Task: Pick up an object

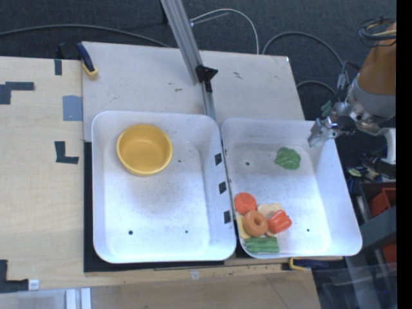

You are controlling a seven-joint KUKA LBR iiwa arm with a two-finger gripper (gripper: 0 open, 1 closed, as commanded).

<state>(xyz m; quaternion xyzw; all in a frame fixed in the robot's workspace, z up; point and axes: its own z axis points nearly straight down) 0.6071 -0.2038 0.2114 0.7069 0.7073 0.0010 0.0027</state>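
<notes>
At the bottom of the frame, in the lower left corner of the right bin (335, 192), a cluster of toy food lies packed together: a green piece (262, 244) nearest the bin's front wall, an orange ring (255, 223) just above it, a red pepper-like piece (279, 221) touching the ring on its right, a red-orange round piece (244, 202) at the upper left of the heap, and a pale piece (270, 208) partly hidden among them. Farther up the same bin, a green leafy object (288, 158) lies alone, well apart from the cluster. The gripper (318, 134) sits up and to the right of that leafy object, over the bin's upper right rim, near it but not touching it. Whether the gripper is parted or closed cannot be told; nothing is seen held in it. In the left bin (161, 237), toward the upper left, a yellow bowl (144, 149) stands upright. Both bins rest on the worktop (141, 76).
</notes>
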